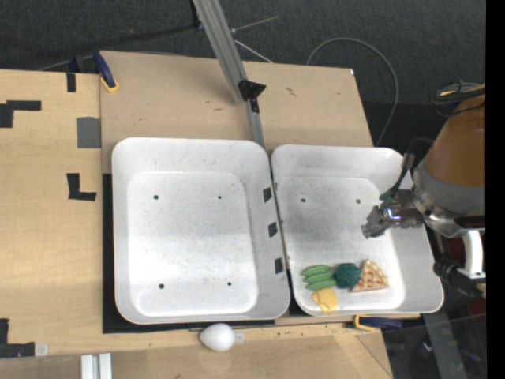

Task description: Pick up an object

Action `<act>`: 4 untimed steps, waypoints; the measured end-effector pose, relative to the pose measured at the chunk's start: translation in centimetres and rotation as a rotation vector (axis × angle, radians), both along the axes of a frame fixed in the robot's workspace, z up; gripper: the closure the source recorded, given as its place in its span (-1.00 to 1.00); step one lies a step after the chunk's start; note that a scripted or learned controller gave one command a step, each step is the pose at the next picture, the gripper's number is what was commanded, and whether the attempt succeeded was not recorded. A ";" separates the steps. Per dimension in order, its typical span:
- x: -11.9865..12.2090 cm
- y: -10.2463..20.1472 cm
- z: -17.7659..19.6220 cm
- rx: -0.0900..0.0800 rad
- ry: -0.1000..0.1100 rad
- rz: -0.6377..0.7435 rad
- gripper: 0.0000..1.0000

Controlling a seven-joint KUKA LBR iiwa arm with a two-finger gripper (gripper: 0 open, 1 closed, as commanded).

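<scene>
Several small toy foods lie at the near edge of the right bin (pixel 316 172): a green pod (pixel 317 275), a dark green broccoli-like piece (pixel 346 274), a pizza slice (pixel 370 277) and a yellow piece (pixel 325 298). My gripper (pixel 375 223) hangs over the right side of that bin, about a hand's width above and behind the pizza slice. Nothing shows between its tips.
The left bin (pixel 189 227) sits beside the right one, joined by a dark hinge strip. A white egg-shaped object (pixel 217 337) lies on the bench in front of the left bin. A metal pole (pixel 225 42) slants in from the top.
</scene>
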State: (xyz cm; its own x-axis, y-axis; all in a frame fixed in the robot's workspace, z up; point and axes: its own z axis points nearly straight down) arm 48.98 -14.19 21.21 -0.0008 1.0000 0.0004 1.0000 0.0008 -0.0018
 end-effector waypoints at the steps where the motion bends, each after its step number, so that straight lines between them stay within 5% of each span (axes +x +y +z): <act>1: 2.4 3.8 0.7 0.001 -0.001 0.005 1.00; 4: 9.5 17.3 -0.9 0.001 -0.001 0.006 1.00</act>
State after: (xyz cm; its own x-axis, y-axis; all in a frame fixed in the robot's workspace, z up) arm 58.50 3.06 20.33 -0.0068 1.0000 0.0017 1.0000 0.0068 -0.0008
